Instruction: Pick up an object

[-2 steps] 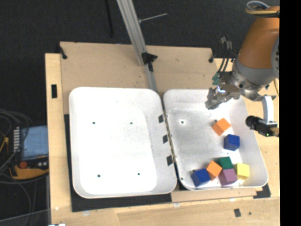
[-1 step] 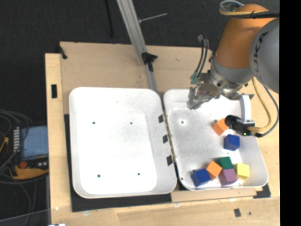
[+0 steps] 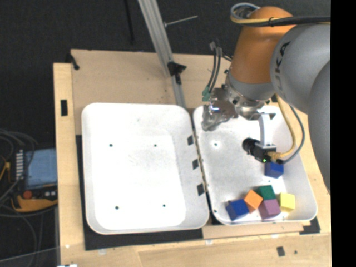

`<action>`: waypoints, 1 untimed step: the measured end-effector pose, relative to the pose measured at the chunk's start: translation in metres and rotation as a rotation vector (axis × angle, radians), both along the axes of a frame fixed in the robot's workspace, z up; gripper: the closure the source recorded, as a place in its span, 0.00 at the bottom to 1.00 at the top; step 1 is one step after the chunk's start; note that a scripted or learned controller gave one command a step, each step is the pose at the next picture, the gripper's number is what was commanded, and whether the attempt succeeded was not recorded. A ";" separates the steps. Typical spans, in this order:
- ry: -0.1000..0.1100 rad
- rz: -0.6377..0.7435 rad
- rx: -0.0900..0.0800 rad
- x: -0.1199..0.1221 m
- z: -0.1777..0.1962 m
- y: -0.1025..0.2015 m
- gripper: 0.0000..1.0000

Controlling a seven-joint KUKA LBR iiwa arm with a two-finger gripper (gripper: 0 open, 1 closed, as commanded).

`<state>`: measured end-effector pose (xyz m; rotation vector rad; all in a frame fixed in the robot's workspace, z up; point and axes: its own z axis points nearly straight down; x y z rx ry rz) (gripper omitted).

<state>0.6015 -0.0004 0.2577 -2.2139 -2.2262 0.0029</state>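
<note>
**Blocks clustered in right bin corner; gripper apart at far end**

Six small blocks (image 3: 261,200) lie in the right bin's (image 3: 222,149) near corner: five touching or just beside each other, one blue block (image 3: 273,169) slightly apart, likely settled there by the rim. The gripper (image 3: 211,117) hangs over the bin's far left corner, well apart from them. Its opening cannot be told; nothing is seen in it. The left bin (image 3: 136,166) adjoins.

The left bin (image 3: 139,166) offers a bare floor. In the right bin (image 3: 233,160), the middle floor lies free, while blocks crowd its near corner: blue block (image 3: 237,208), orange block (image 3: 253,199), green block (image 3: 267,192), purple block (image 3: 270,208), yellow block (image 3: 287,201). Another blue cube (image 3: 273,169) sits just under the arm's black fitting (image 3: 253,147). A slanted metal pole (image 3: 161,43) stands behind the bins.
</note>
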 end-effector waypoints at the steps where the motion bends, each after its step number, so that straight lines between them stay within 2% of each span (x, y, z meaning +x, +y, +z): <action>1: -0.005 0.001 0.000 0.013 0.003 0.045 1.00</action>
